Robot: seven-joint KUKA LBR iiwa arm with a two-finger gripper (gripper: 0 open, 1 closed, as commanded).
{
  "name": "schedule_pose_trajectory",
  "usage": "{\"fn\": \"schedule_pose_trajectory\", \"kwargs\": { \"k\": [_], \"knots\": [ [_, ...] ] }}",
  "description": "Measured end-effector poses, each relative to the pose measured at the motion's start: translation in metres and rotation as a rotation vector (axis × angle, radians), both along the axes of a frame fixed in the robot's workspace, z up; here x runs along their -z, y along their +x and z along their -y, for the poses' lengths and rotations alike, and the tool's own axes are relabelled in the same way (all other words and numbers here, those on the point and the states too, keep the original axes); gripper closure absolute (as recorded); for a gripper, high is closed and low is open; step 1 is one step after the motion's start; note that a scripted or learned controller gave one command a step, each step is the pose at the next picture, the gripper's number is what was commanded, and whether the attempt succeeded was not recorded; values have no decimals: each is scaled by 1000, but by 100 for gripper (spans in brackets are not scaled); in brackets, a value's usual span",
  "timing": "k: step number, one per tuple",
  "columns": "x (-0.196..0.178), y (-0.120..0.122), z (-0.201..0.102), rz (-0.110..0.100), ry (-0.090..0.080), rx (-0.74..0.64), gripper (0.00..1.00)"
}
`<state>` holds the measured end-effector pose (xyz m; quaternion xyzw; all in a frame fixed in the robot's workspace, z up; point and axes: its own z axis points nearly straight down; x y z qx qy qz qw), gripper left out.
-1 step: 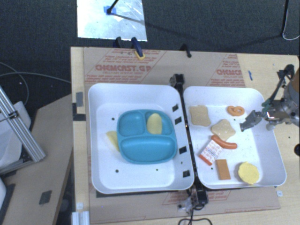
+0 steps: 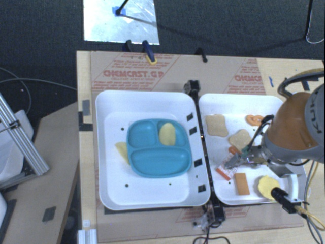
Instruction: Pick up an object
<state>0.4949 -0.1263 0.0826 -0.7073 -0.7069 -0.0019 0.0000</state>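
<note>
In the camera view the arm reaches in from the right and its gripper is low inside the right bin, among the small food pieces. Whether the gripper is wide or narrow, one cannot tell, because the metal parts there are blurred and mix with the things under them. No object is seen between them, so the task seems not yet done: nothing is lifted, and the grasp and the raising are still left.

The possible things to pick lie close around the gripper: a tan bread-like slice, a second tan piece just beside it, a small orange-red stick, a brown rectangular block and a yellow round piece near the front wall. An orange ring-like thing lies further back. Which one the gripper aims at is not sure (the tan piece and a small red bit near it are the nearest).

In the left bin a blue divided plate carries a yellow oval piece in its upper right compartment, and a pale yellow thing is partly hidden under the plate's left edge.

The orange wrist band covers a part of the right bin, so what lies under it is hidden, and the arm itself is cut off at the right side
</note>
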Motion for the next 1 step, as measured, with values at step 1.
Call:
{"fn": "schedule_pose_trajectory", "kwargs": {
  "k": [1],
  "knots": [
    [-6, -4, -1, 13, -8, 2, 0]
  ]
}}
